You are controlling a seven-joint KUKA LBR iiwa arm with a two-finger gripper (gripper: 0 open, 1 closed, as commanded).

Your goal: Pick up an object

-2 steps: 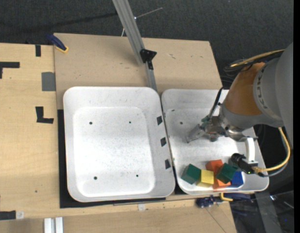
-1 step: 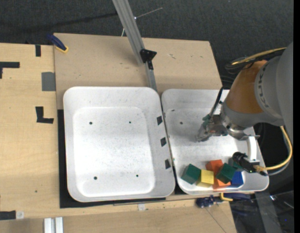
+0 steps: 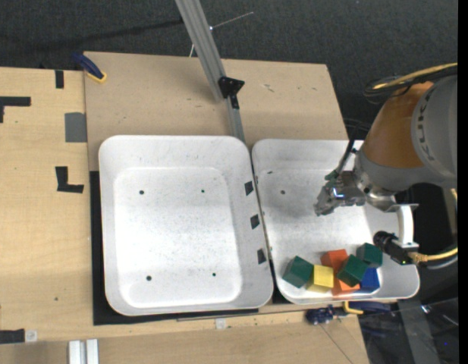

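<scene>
Fingers (image 3: 330,201) hang over the right bin's (image 3: 294,165) bare middle; I can't tell their spread. Blocks (image 3: 336,270) sit heaped at its near corner, untouched, so I judge the pick unstarted.

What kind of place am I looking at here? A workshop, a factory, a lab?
Most likely a robotics lab set up for grasping trials. A robot arm reaches over two shallow white bins on a plywood bench, and small coloured blocks sit in the right bin as practice objects.
</scene>
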